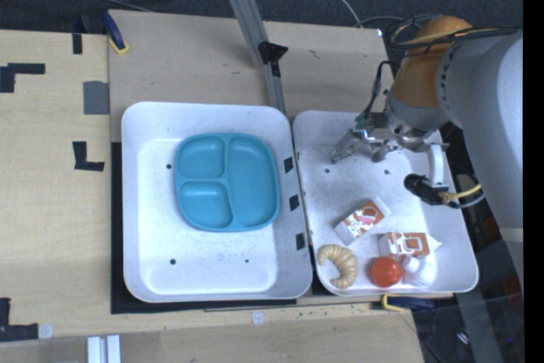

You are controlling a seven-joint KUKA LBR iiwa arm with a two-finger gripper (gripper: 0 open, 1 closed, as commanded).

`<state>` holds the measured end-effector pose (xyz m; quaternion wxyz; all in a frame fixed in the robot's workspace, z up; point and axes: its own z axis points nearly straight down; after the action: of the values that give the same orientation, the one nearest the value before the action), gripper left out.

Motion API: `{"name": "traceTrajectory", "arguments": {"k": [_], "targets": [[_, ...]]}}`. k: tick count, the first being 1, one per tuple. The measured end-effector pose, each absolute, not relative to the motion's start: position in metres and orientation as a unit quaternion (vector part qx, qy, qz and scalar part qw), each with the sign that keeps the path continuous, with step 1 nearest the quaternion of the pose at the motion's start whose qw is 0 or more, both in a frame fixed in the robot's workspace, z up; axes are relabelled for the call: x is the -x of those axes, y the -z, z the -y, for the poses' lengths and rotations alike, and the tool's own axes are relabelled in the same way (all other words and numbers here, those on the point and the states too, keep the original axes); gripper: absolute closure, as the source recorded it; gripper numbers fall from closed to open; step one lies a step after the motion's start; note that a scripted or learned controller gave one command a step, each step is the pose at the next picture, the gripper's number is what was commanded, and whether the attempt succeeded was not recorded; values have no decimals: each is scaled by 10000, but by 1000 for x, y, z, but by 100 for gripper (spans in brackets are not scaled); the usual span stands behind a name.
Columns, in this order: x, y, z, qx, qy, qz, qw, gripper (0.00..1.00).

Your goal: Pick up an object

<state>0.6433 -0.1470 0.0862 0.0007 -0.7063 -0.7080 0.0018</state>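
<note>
Camera view: a grey KUKA arm reaches in from the right over the right-hand bin, its gripper low above the bin's bare upper floor.
Candidate objects: a small red-and-white packet lies near the bin's middle; a croissant, a red tomato-like ball and a second red-and-white packet crowd the near edge.
Nearest target: the lone packet sits just below the gripper and apart from the other items, so it looks the easiest pick.
Gripper state: the fingers appear slightly parted with nothing between them; no object is held.
Step in hand: judged to be the approach, with the grasp not yet begun.
Doing it well: the arm would do best to shift toward the near edge until centred over the packet, turn the wrist so the fingers close across its narrow side, and descend straight.
Risks: the packet lies flat and tilted, so fingertips may skid off or push it; the clustered items near the bin wall leave little room.
Left bin: a blue divided plate rests in the left-hand bin, well apart from the action.
</note>
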Motion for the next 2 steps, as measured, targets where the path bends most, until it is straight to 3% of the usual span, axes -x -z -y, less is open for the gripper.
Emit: {"name": "traceTrajectory", "arguments": {"k": [1, 2], "targets": [[-644, -98, 146, 7057, -11, 7085, 6, 100], [-642, -141, 146, 7065, 9, 7077, -11, 100]]}}
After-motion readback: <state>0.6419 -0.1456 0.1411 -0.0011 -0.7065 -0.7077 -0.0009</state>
